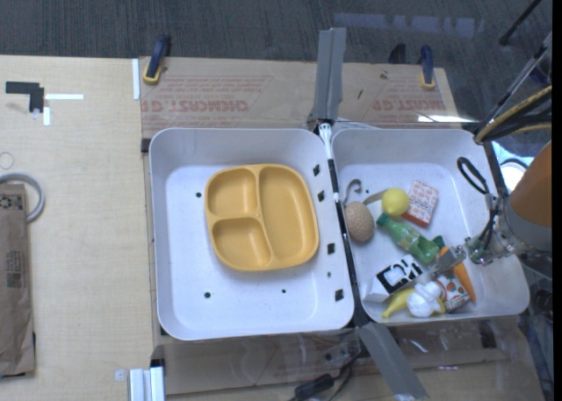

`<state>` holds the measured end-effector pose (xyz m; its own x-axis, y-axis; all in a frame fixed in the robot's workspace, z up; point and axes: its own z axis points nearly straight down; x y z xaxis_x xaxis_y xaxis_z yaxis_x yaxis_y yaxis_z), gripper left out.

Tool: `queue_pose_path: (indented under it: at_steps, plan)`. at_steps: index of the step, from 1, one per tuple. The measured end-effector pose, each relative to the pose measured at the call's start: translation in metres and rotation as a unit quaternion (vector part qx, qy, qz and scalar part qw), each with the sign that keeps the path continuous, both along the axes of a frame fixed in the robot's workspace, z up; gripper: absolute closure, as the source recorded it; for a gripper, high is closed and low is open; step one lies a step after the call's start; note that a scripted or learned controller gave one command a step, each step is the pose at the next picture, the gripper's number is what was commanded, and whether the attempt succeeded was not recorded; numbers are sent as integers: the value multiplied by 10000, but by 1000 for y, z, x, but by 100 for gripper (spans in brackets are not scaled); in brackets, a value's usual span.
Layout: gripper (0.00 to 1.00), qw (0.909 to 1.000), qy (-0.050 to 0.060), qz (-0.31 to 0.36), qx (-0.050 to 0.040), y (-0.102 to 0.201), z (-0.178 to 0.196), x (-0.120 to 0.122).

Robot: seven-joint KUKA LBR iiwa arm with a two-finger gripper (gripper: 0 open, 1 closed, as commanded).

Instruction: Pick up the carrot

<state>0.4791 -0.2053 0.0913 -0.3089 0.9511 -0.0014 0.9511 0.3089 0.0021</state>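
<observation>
The carrot (464, 281) is a small orange piece lying in the right bin (439, 158), near its front right corner. It points toward the front and rests against a small printed packet (450, 292). My gripper (479, 252) reaches in from the right, low over the bin and right at the carrot's upper end. Whether it touches the carrot is hard to tell. The arm's orange band (533, 197) shows at the right edge.
The right bin also holds a lemon (395, 201), a green bottle (409, 239), a brown egg-shaped thing (358, 222), a red and white packet (422, 202), a banana (398, 304) and a white lump (424, 301). A yellow divided plate (262, 216) lies in the left bin (176, 241).
</observation>
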Motion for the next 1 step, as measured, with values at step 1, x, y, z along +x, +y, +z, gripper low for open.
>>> queue_pose_path:
  at_steps: [1]
  plan:
    - [100,10000,15,-21,4,0,7,0]
